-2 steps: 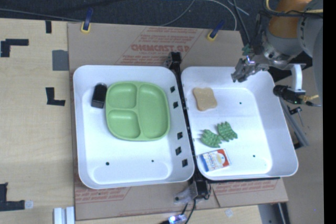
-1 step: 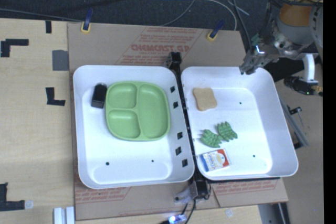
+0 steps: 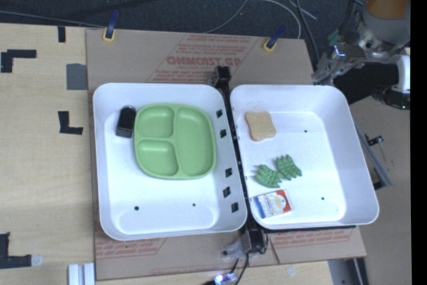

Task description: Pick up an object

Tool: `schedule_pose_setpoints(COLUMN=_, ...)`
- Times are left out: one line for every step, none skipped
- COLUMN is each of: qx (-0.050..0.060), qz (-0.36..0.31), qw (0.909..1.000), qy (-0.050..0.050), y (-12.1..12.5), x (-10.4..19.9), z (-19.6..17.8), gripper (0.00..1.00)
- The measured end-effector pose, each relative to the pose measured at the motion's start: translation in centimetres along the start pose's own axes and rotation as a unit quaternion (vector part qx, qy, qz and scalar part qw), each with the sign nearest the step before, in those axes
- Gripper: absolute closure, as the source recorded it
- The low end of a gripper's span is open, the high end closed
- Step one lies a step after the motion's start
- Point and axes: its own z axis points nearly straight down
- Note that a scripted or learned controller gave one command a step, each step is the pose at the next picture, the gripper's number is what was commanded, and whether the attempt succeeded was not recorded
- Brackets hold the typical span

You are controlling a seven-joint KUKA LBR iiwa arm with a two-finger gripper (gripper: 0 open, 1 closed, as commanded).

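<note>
From above the bench, the grey arm [image 3: 383, 7] with its orange band is hanging at the upper right, outside the right bin's [image 3: 347, 163] far corner. Its gripper [image 3: 327, 67] is sitting above the brown board [image 3: 200, 57], close to that corner but not over the bin; I cannot tell how its claw is standing from here, as the tip is too small and dark.

In the right bin, a tan sponge-like piece [image 3: 259, 125] is lying near the dividing wall. Two green leafy pieces [image 3: 277, 171] are resting just beside each other near the middle, and a small white packet [image 3: 272, 203] with red and blue print is lying near the front wall.

In the left bin [image 3: 110, 163], a green divided plate [image 3: 175, 141] is lying flat, with a small black block [image 3: 125, 121] touching its left edge.
</note>
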Motion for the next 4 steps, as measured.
schedule_pose_setpoints(qx=0.003, qz=-0.002, qw=1.0000, qy=0.001, y=-0.9, x=5.9, z=1.7, gripper=1.00)
schedule_pose_setpoints(qx=0.003, qz=-0.002, qw=1.0000, qy=0.001, y=-2.5, x=10.6, z=2.1, gripper=1.00)
schedule_pose_setpoints(qx=0.003, qz=-0.002, qw=1.0000, qy=0.001, y=-3.3, x=15.5, z=2.0, gripper=1.00)
schedule_pose_setpoints(qx=0.003, qz=-0.002, qw=1.0000, qy=0.000, y=-3.9, x=21.6, z=2.9, gripper=1.00)
